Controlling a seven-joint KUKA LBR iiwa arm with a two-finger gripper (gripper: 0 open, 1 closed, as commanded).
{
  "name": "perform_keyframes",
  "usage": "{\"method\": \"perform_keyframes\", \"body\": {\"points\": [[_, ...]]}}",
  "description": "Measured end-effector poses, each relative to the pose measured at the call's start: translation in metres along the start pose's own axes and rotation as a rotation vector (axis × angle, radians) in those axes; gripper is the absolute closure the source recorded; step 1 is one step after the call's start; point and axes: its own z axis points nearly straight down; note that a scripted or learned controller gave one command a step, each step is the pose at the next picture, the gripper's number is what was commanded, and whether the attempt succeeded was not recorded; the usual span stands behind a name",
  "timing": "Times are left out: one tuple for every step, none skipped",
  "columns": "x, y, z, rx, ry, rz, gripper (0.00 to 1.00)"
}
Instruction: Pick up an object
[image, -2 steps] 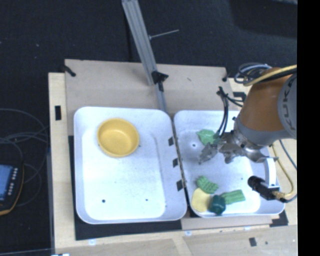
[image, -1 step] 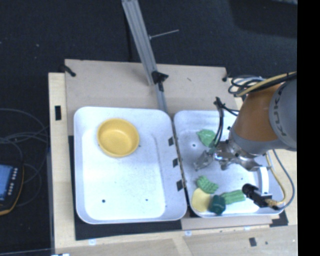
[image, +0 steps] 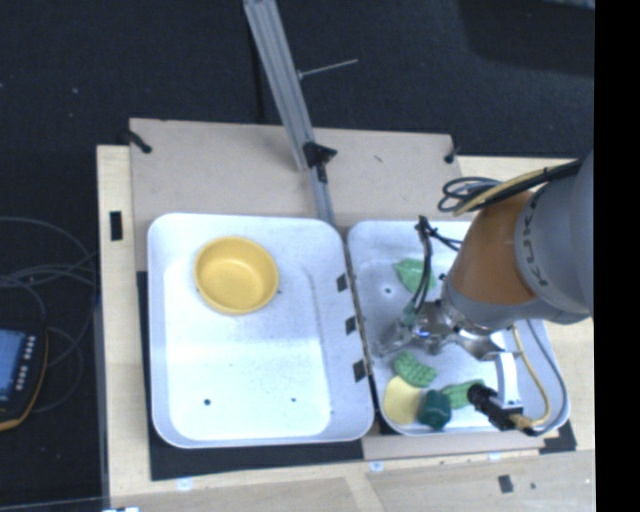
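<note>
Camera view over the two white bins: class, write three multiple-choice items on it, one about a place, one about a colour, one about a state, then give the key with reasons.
1. Where is the yellow bowl?
A. left bin
B. right bin
C. on the bench outside the bins

2. What colour is the band above the arm's wrist?
A. blue
B. orange
C. white

3. How does the bowl sit?
A. upside down
B. on its side
C. upright, opening up

Key: 1 A, it sits in the left bin, far corner. 2 B, the band is orange. 3 C, its hollow faces the camera.

grey arm (orange-banded wrist) reaches in from the right, angled downward.
</note>
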Motion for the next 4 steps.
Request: {"method": "perform_keyframes", "body": {"points": [[0.000,0.002,-0.013,-0.006,0.002,0.001,1.00],[-0.004,0.002,-0.075,-0.010,0.000,-0.001,1.00],[-0.007,0.008,-0.137,-0.010,0.000,-0.001,1.00],[-0.007,0.008,-0.140,-0.005,0.001,-0.001,1.00]]}}
